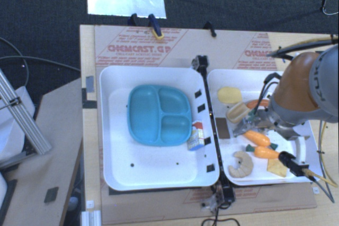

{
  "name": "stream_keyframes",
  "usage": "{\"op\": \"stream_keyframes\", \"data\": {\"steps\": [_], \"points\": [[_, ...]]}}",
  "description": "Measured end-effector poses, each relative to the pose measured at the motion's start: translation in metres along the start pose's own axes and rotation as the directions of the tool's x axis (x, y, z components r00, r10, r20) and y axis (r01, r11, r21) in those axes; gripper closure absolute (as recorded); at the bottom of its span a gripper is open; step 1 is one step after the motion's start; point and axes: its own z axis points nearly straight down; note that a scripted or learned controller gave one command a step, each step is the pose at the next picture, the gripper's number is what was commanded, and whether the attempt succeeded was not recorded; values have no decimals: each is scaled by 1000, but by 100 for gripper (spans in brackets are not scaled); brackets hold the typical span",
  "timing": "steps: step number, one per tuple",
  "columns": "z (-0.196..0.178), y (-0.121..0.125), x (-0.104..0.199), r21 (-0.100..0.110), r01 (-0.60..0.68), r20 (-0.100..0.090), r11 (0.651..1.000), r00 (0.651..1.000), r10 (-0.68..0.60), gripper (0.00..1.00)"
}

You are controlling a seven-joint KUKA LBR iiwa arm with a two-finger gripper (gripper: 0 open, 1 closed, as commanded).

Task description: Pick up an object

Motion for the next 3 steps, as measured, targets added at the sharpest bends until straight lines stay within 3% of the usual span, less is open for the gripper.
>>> {"op": "stream_keyframes", "data": {"steps": [1, 3], "points": [[-12, 4, 2, -9, 3, 1, 1000, 1000, -3, 100], [-33, 6, 2, -14, 0, 1, 1000, 1000, 0, 100]]}}
